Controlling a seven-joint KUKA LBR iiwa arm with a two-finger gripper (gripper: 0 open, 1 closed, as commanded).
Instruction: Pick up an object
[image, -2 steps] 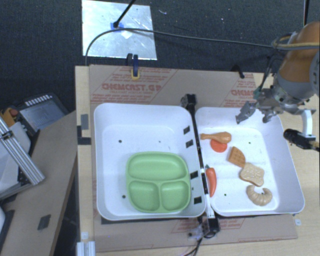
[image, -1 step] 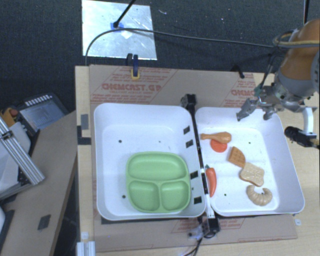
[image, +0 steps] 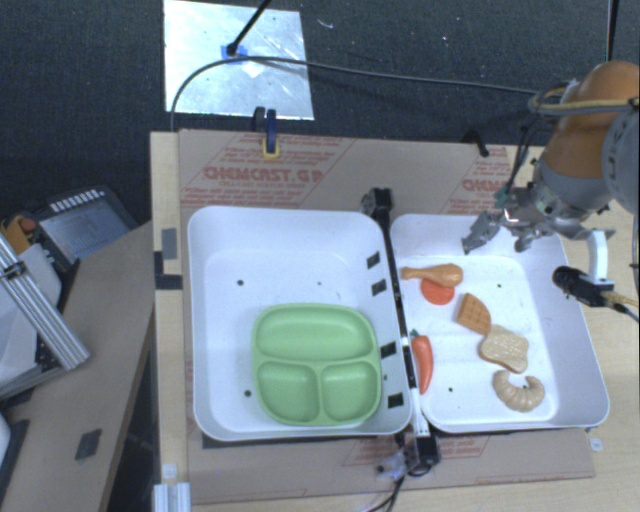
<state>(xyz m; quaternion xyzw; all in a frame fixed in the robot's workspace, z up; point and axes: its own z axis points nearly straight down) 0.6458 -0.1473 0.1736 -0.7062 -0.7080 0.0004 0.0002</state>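
My gripper (image: 497, 236) hangs over the far edge of the right bin (image: 570, 400), with its two fingers spread open and nothing between them. Below and left of it in that bin lie an orange chicken drumstick (image: 434, 273) and a red round slice (image: 436, 292). Toward the bin's middle and front are a brown waffle piece (image: 474, 314), a tan slice of toast (image: 503, 348) and a pale curled croissant (image: 519, 391). A red-orange carrot (image: 423, 361) lies against the bin's left wall.
The left bin (image: 215, 300) holds a green sectioned plate (image: 316, 363). A black divider strip (image: 392, 300) runs between the bins. Cardboard lies under both bins, and a grey device (image: 85, 225) sits off to the left.
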